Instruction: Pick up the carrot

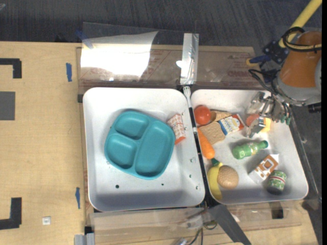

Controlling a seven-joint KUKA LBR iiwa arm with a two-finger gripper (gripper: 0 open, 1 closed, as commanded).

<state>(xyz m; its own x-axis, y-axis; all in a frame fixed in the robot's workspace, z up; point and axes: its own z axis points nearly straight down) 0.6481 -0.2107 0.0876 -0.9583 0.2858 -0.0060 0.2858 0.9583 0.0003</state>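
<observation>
1. The small orange plastic carrot point(206, 148) lies at the left wall of the right-hand shallow white bin point(299, 160), just below a tan cracker-like slab point(212, 132) and above a yellow banana point(213, 181); nothing grips it.
2. The metal two-finger gripper point(262, 115) hangs over the bin's upper right, well apart from the carrot; whether its jaws are apart or together I cannot tell.
3. Judged step: approach; next it must travel left, then descend between the neighbours.
4. Labels on the small cartons are too blurred to read.

Tan wooden bench point(36, 152) over dark grey carpet floor point(127, 4).
</observation>
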